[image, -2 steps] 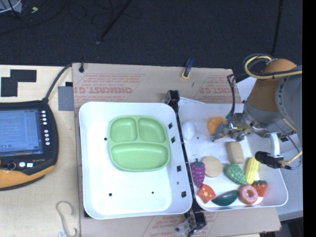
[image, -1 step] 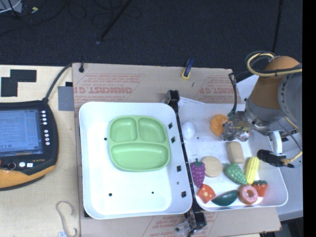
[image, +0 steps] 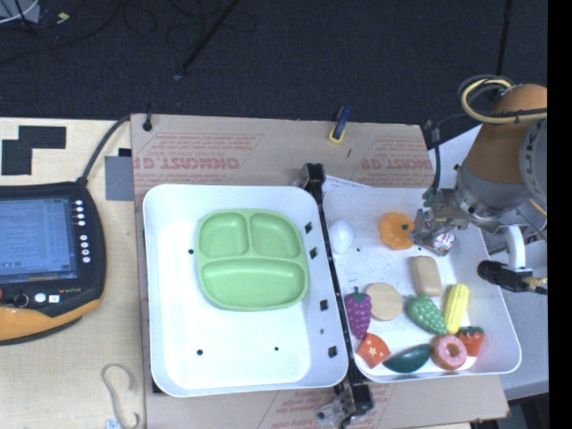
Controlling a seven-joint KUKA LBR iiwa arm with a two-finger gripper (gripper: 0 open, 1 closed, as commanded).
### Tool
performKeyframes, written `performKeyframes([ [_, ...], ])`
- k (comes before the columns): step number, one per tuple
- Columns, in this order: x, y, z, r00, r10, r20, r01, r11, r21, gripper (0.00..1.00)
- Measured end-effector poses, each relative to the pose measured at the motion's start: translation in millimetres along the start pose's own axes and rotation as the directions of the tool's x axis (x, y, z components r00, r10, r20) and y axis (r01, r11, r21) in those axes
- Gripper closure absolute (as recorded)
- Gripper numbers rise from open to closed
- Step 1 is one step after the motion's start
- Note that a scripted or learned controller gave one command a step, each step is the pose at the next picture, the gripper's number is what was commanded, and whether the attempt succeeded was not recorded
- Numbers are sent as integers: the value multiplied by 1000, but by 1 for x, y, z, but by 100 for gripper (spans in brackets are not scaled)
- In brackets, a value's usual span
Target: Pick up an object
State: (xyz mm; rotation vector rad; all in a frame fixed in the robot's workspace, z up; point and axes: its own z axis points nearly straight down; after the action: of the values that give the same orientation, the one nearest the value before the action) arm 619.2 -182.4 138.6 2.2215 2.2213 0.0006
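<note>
White bins [image: 170, 239] sit on cardboard [image: 223, 155] over a pale wooden bench [image: 54, 347].

Pale wooden bench [image: 54, 365] — dark floor [image: 268, 43] (cables [image: 206, 25]) behind

Teach pendant [image: 45, 253] on bench's left side; blue-yellow clamp [image: 339, 125], perhaps, at cardboard's far edge.

Small toy foods [image: 420, 315] in the right bin: grapes, cookie, corn, donut, bread, an orange piece near the top
</note>
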Motion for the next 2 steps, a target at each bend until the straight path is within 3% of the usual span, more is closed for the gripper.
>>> performKeyframes([
  [1, -8, -4, -57, 1000, 0, 1, 0, 1000, -1, 100],
  [2, -9, -3, -90, 1000, 0, 0, 0, 1000, 0, 100],
])
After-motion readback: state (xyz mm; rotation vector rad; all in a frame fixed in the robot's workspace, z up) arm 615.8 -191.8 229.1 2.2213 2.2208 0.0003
